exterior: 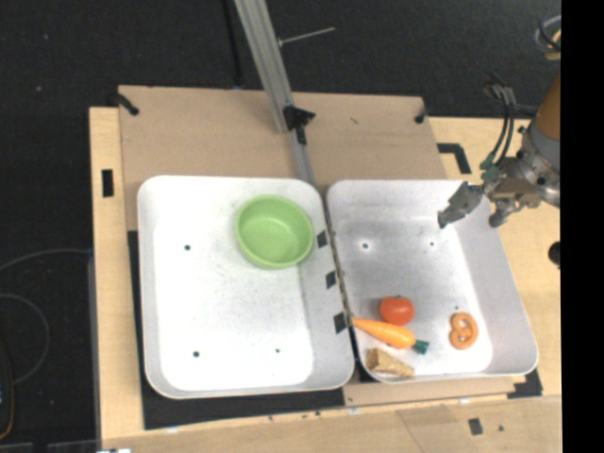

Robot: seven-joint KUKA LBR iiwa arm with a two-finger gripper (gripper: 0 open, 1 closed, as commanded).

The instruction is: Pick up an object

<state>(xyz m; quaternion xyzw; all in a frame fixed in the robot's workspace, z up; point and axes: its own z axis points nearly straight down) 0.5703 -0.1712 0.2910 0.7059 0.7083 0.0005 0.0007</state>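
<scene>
In the right bin (pixel 415 253) a red tomato (pixel 397 310) lies near the front. Just in front of it lies an orange carrot (pixel 384 331), and a tan wedge-shaped piece (pixel 389 363) rests at the front rim. An orange pretzel-shaped ring (pixel 462 330) sits to the right of them. My gripper (pixel 478 209) hangs over the right bin's far right corner, open, with nothing between its dark fingers. It is well behind and to the right of the food items.
A green bowl (pixel 275 231) stands in the left bin (pixel 189 300) near its far right side. A slanted metal pole (pixel 269 55) rises from behind the bins' divider. Brown board surrounds the bins.
</scene>
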